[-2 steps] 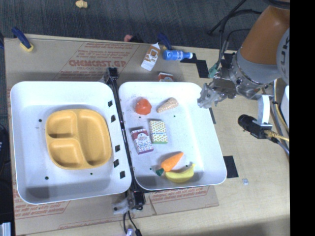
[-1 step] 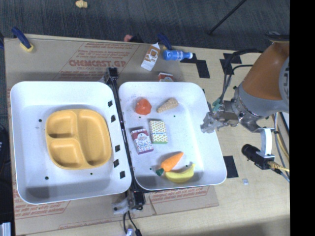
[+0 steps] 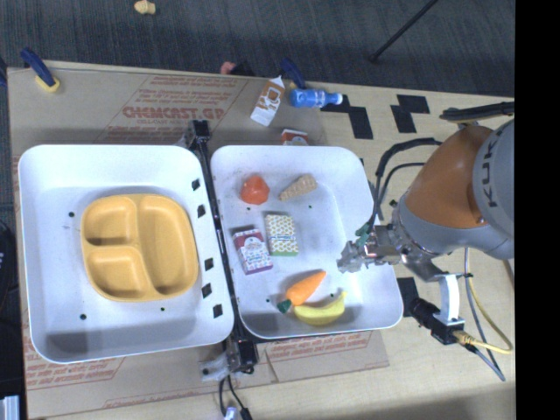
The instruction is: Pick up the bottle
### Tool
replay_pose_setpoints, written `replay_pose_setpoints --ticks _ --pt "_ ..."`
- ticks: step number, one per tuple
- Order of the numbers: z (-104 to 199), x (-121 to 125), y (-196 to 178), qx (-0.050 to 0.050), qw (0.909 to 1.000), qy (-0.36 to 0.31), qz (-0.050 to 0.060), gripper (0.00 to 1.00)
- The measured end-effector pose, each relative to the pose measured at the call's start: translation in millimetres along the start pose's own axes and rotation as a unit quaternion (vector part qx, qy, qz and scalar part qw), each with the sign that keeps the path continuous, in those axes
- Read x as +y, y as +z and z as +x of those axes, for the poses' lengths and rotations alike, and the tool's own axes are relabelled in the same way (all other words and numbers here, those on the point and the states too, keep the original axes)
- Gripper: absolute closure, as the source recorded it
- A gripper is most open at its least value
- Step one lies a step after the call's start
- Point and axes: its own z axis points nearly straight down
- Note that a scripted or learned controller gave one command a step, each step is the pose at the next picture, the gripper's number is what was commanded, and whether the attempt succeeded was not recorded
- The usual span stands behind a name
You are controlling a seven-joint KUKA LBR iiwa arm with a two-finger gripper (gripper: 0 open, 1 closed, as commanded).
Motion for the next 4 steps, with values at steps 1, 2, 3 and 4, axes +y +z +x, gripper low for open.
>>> replay_pose_setpoints --ticks 1,2,3,4 --pt "0 1 -101 -0.002 0.9877 -0.156 -0.002 1.0" --pt "-9 7 -42 0.0 0.9956 -0.093 -0.001 1.0" --pt "-10 0 0 0.001 0.9923 0.124 0.001 1.0" --pt "7 0 -264 -0.001 0.9918 0.128 -0.003 1.0"
